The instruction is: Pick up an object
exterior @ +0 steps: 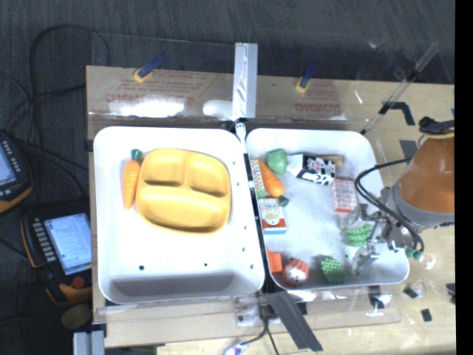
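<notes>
My gripper [367, 248] hangs low over the right side of the right bin [314, 143], below the arm's orange band [436, 176]. It is right beside a green ridged toy [357, 234], and I cannot tell if the two touch. Another knobbly green toy [332, 268] lies at the bin's front, with a red and white toy [296, 271] and a small orange block [275, 260] to its left. A pink and white packet [344, 195] lies just behind the gripper.
At the right bin's left and back lie a small carton [272, 215], a carrot [270, 180], a round green fruit [276, 159] and a black and white box [318, 170]. The left bin [174, 283] holds a yellow divided tray [183, 188] and a carrot [131, 181].
</notes>
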Tool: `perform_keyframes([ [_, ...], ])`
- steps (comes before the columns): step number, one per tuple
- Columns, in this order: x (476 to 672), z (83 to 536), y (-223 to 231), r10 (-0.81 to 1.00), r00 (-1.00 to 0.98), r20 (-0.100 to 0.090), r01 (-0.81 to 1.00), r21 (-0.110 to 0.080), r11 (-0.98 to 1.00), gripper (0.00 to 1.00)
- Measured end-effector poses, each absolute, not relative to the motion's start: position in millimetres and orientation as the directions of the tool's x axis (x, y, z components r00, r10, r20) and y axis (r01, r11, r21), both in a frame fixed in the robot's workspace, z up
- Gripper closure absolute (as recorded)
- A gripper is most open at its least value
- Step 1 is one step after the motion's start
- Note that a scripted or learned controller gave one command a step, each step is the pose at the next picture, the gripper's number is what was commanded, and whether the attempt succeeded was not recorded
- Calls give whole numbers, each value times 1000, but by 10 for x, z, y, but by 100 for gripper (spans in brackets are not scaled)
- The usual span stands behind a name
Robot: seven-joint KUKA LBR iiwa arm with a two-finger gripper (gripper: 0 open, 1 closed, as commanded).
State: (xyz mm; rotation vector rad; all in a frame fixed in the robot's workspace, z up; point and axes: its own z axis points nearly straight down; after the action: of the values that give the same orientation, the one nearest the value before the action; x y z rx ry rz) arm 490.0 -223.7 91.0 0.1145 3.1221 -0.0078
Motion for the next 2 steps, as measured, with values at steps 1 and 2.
perform_keyframes([
  [1,4903,911,-2232,39,-999,-17,39,-6,999,0],
  [2,4906,911,-2226,-162,-987,-17,-162,-8,987,0],
])
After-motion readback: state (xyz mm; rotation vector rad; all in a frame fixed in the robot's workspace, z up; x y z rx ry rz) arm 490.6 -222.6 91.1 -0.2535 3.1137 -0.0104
